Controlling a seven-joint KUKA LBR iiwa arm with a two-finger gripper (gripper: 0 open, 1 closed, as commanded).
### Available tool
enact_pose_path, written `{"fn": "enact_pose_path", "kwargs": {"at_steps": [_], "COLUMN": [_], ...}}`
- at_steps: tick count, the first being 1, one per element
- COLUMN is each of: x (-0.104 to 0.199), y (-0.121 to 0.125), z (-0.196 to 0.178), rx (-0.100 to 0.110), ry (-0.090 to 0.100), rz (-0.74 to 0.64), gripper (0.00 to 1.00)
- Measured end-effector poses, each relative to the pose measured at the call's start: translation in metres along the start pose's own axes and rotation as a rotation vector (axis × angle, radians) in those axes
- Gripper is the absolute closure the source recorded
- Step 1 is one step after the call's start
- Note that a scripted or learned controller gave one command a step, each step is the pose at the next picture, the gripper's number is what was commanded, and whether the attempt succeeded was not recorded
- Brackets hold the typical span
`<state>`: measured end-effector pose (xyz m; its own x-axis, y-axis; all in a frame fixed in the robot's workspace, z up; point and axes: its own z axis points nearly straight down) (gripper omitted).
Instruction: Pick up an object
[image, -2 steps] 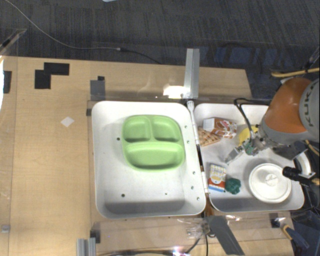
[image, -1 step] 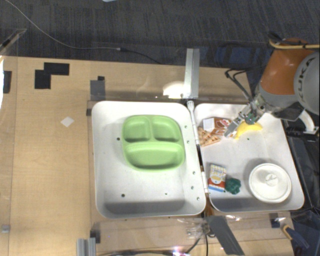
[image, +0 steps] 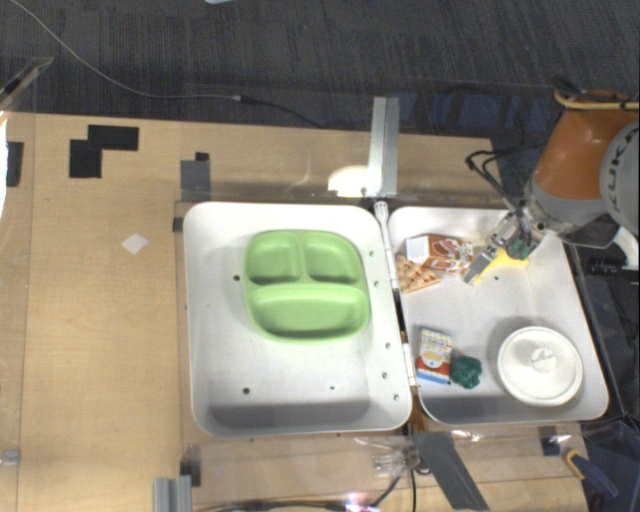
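Observation:
My gripper (image: 493, 256) is low over the back of the right bin (image: 590, 330), reaching in from the upper right. A small yellow thing (image: 515, 256) sits right against it, and whether it is held is unclear. Just left of the gripper lies a red and white snack packet (image: 430, 260). Toward the front of the same bin are a small orange and blue box (image: 434, 357), a dark green lump (image: 466, 372) touching it, and a round white bowl (image: 540, 363).
The left bin (image: 215, 380) holds a light green divided tray (image: 305, 283). A metal divider post (image: 384, 150) stands behind the seam between the bins. Cables run along the bench at the right edge.

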<state>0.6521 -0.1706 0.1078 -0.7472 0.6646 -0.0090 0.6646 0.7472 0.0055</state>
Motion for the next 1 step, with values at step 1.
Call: {"fn": "enact_pose_path", "kwargs": {"at_steps": [1], "x": [0.0097], "y": [0.0163], "z": [0.0002], "rx": [0.000], "ry": [0.002], "rz": [0.021], "gripper": [0.00]}}
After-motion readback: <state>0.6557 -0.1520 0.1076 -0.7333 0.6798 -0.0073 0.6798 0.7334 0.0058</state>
